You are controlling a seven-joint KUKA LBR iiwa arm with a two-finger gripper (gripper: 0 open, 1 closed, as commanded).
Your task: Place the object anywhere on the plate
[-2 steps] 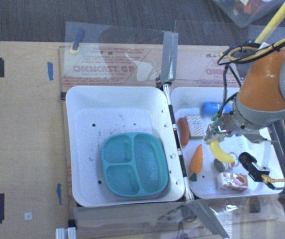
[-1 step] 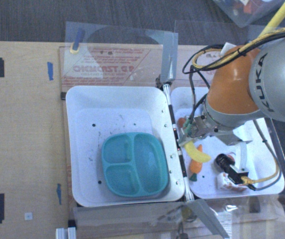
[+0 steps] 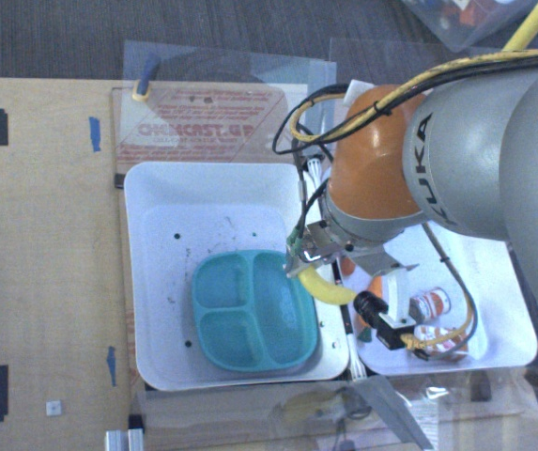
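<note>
Below, two white bins (image 3: 146,252) on a wooden bench (image 3: 43,252) — gripper (image 3: 308,269) pinching a banana (image 3: 327,289).

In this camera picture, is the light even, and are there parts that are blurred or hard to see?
Camera view: the light is soft and even, with mild glare on the left bin floor; the teal plate is sharp with only a faint shadow; the arm close to the lens looks large and slightly soft, hiding most of the right bin; the yellow object beside the plate is partly covered.

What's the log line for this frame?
gripper: over plate's right edge | banana: below gripper, at plate rim | plate: left bin
</note>
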